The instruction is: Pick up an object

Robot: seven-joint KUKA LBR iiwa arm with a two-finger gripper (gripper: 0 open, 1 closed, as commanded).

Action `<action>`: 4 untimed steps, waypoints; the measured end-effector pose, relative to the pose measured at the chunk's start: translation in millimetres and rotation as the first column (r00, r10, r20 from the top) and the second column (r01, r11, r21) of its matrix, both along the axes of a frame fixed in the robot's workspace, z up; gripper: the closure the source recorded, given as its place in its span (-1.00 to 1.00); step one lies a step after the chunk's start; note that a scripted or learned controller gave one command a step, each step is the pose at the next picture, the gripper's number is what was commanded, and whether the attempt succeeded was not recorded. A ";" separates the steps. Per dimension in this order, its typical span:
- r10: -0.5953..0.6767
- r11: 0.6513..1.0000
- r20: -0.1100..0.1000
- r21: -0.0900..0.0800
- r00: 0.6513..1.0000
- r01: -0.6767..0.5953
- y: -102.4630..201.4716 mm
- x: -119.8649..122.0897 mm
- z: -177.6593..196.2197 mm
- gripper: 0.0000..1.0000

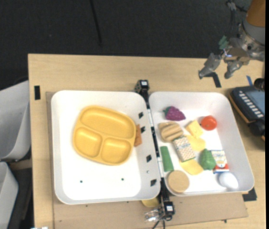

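While the gripper (219, 70) hangs open and holding nothing over bare bench (101, 73), the toy-food bin (239, 142) sits below it, the yellow tray (104, 135) far down-left.

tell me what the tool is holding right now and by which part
Nothing. The tool hangs open above the bench, beyond the right bin, with nothing between its fingers.

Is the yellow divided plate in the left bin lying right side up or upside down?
Right side up: the yellow plate lies flat in the left bin, and its three hollow compartments face upward.
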State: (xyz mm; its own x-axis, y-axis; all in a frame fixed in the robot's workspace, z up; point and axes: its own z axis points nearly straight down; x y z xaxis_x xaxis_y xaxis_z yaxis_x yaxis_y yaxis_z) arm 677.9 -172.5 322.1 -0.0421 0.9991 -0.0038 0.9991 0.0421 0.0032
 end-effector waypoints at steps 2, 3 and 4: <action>-0.043 0.999 -0.013 0.006 0.999 0.043 59.2 -104.5 -211.9 -1.00; -0.046 0.999 -0.002 0.001 0.999 0.046 17.8 -128.9 -220.7 -1.00; -0.043 0.999 -0.008 0.004 0.999 0.043 37.7 -191.3 -221.7 -1.00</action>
